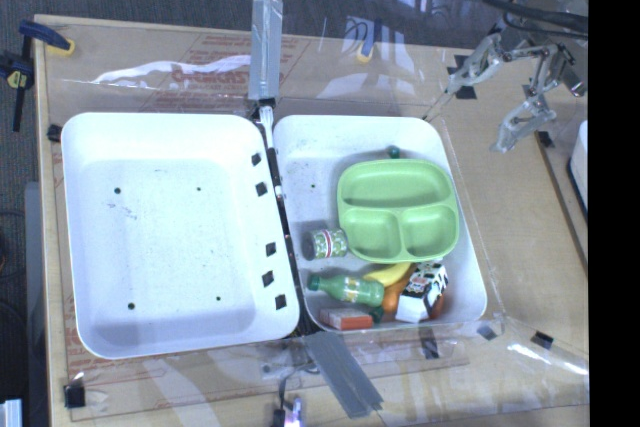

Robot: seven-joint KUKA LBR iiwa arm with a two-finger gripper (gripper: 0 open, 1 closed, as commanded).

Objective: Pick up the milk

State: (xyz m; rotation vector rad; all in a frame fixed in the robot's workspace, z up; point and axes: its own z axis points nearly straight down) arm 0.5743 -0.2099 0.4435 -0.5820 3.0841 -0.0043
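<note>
The milk [424, 291] is a small white carton with black cow patches. It lies at the near right corner of the right bin [300, 177], beside a banana [388, 275] and under the near edge of a green divided plate [398, 211]. My gripper [492, 102] hovers outside the bin, above the bench at the far right, well away from the milk. Its two metal fingers [466, 73] are spread apart with nothing between them.
Along the right bin's near wall lie a green bottle [347, 288], a small can [327, 242], an orange piece [392, 298] and a flat red box [346, 319]. The left bin [165, 235] sits beside it, across a divider ridge [272, 215].
</note>
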